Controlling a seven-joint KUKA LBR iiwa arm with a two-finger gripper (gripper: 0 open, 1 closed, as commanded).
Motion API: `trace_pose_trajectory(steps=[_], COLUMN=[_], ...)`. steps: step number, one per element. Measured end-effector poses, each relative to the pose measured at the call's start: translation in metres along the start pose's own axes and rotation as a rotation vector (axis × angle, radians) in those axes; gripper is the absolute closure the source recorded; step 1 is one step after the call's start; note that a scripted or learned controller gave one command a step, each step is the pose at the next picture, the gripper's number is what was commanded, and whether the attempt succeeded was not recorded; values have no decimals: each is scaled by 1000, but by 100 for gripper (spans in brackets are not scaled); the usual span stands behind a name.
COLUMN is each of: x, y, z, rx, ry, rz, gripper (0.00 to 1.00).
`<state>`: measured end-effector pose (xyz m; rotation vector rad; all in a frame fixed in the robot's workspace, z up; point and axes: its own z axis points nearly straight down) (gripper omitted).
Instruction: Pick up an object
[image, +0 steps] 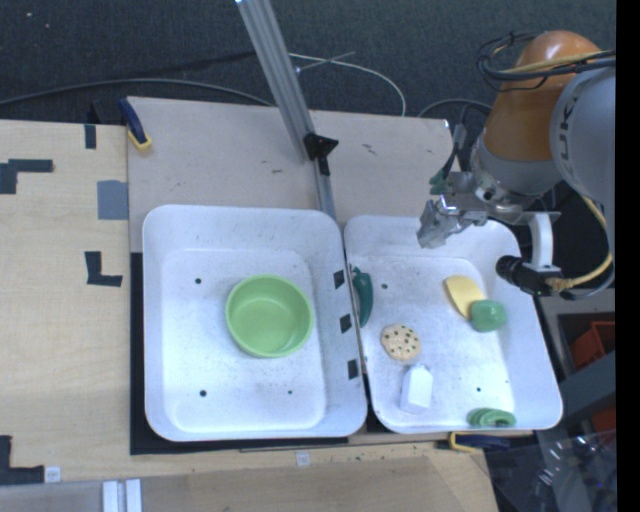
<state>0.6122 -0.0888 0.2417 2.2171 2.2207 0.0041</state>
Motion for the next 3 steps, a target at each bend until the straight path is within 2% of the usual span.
trace_pose_trajectory(steps=[3], x=[158], y=[50], z=[9], rx=[5], ry=[3], rz=[-5], gripper=[100])
